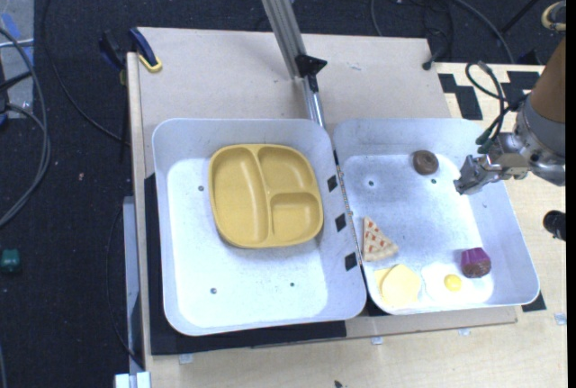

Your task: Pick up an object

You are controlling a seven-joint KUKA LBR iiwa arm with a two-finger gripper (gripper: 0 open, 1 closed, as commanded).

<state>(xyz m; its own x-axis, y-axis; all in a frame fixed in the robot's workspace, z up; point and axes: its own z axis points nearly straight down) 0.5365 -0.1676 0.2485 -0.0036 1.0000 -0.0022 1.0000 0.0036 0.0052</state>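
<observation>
The gripper (470,179) hangs over the right bin (504,224), holding nothing I can see; next it must drop onto the brown cookie (426,163)

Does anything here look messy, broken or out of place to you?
Nothing looks spilled or broken. The yellow divided plate sits slightly turned in the left bin. In the right bin, the waffle wedge, yellow round, fried egg, purple piece and brown round lie scattered, which seems intended.

Brown round piece (426,163), perhaps a cookie, lies flat in the right bin (504,224).
</observation>
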